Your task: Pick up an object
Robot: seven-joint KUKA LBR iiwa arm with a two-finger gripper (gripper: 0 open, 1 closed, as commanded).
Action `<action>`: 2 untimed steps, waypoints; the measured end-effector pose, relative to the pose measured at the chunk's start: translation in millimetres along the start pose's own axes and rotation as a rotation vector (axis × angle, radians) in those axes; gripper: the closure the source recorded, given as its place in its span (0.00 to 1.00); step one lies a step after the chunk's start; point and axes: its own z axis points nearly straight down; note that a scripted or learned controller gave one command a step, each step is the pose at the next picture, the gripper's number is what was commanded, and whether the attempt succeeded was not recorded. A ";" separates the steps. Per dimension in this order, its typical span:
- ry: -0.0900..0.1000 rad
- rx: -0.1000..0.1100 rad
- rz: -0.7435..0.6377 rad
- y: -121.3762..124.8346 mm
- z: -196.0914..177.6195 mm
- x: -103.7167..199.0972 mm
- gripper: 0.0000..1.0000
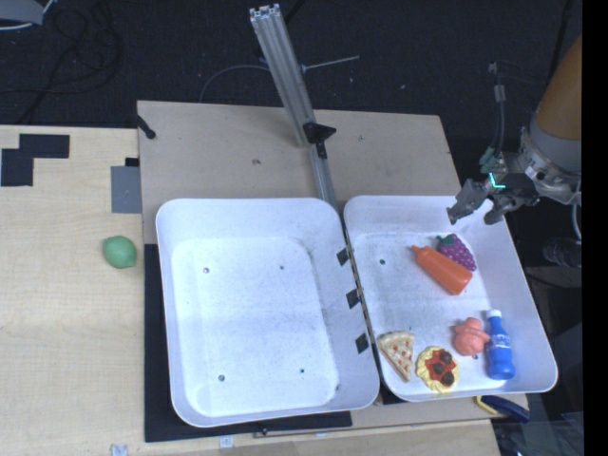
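My gripper [482, 207] hangs over the far right edge of the right bin [399, 226], its two fingers spread open with nothing between them. Just below it in the bin lie an orange carrot [442, 268] and a bunch of purple grapes [458, 250], touching each other. Nearer the front of the same bin sit a pizza slice [398, 352], a round pizza toy [437, 368], a pink toy [468, 336] and a blue bottle [498, 347].
The left bin [190, 226] stands beside the right one. A green ball [120, 252] lies on the wooden bench to the far left. A metal post [290, 74] rises behind the bins. A yellow and blue item [502, 407] lies by the right bin's front corner.
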 end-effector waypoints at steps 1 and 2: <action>0.000 0.000 0.000 0.0 0.0 0.0 0.00; 0.001 0.005 -0.001 -3.4 63.1 1.4 0.00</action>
